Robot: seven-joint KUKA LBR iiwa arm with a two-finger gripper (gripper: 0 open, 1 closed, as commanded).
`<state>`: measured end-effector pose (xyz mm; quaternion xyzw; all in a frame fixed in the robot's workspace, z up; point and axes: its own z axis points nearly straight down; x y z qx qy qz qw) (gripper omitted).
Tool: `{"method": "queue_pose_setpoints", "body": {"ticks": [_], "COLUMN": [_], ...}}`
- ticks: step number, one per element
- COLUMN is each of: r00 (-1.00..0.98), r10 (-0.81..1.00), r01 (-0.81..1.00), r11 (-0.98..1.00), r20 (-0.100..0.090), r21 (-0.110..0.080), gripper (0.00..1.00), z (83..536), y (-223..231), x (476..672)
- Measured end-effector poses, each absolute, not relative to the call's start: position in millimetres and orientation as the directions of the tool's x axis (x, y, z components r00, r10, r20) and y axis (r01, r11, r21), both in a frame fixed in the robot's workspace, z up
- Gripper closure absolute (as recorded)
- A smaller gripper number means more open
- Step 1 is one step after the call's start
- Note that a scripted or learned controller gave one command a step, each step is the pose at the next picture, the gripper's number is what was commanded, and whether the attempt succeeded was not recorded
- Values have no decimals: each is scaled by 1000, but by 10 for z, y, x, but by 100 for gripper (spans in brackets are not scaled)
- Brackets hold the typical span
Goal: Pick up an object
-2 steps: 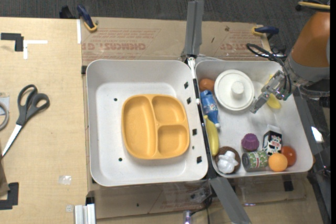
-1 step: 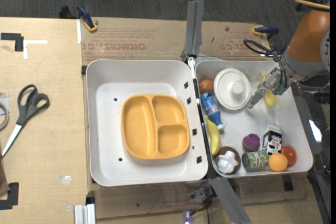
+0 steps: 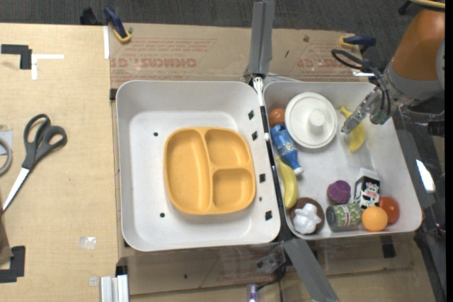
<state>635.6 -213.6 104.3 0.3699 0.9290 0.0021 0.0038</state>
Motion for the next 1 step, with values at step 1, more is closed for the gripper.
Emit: {"method": "queue_pose_setpoints", "body": {"ticks": [1], "r00": [-659], "r10": [752], "r01": [752], "r11": [659], "r20": [-4], "r21": [2], "gripper": [100], "z": [2019], "y": [-1609], "x": [6092]}}
